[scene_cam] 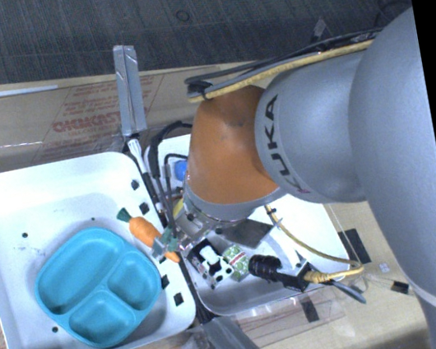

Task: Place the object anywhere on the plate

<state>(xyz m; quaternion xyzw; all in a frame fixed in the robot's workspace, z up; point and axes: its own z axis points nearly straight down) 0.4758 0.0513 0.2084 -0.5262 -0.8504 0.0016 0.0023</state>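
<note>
Gripper (166, 244) hovering over bin divider, jaw state unclear; toy carrot (142, 229) lying at its 10 o'clock, blue plate (96, 287) waiting at 8.

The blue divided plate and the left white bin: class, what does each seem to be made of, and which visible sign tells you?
Blue plate: probably moulded plastic with a matte finish, judging by its even colour, rounded compartment ridges and soft highlights.
Left white bin: likely smooth plastic with a slight gloss, given its uniform white, rounded corners and faint sheen, though coated metal cannot be ruled out.
</note>
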